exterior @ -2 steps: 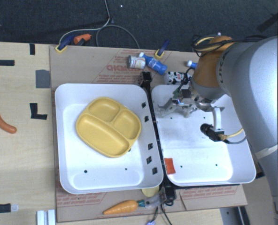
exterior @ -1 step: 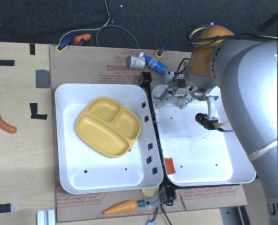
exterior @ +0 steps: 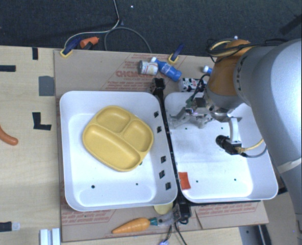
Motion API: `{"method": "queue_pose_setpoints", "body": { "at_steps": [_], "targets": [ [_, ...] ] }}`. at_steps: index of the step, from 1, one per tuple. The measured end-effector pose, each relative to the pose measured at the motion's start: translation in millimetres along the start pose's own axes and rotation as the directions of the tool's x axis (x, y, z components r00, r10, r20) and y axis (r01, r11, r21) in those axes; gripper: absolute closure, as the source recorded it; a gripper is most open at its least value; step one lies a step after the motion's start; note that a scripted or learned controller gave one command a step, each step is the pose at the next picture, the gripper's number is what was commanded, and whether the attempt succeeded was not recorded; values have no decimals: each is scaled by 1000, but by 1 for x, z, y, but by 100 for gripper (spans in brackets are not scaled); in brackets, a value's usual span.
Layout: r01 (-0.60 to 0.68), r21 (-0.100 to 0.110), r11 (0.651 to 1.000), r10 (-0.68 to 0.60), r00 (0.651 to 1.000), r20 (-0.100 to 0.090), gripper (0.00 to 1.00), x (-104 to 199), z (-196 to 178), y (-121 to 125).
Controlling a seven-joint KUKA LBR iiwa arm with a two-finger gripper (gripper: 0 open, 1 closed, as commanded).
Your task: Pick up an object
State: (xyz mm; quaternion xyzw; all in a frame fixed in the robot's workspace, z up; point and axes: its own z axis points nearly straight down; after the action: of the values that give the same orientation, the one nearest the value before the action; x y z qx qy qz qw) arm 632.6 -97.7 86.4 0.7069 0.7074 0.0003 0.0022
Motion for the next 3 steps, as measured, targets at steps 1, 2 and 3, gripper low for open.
{"method": "queue_pose_setpoints", "body": {
  "at_steps": [1, 2, 3],
  "targets": [
    [3, 1, 1000, -3, 1000, -2, 0, -1, 1, 33],
    [0, 6, 1000, 0, 1000, -1, 0, -2, -2, 20],
    [1, 3, 1000, -1, 1000, -2, 0, 1, 1, 36]
  ]
}}
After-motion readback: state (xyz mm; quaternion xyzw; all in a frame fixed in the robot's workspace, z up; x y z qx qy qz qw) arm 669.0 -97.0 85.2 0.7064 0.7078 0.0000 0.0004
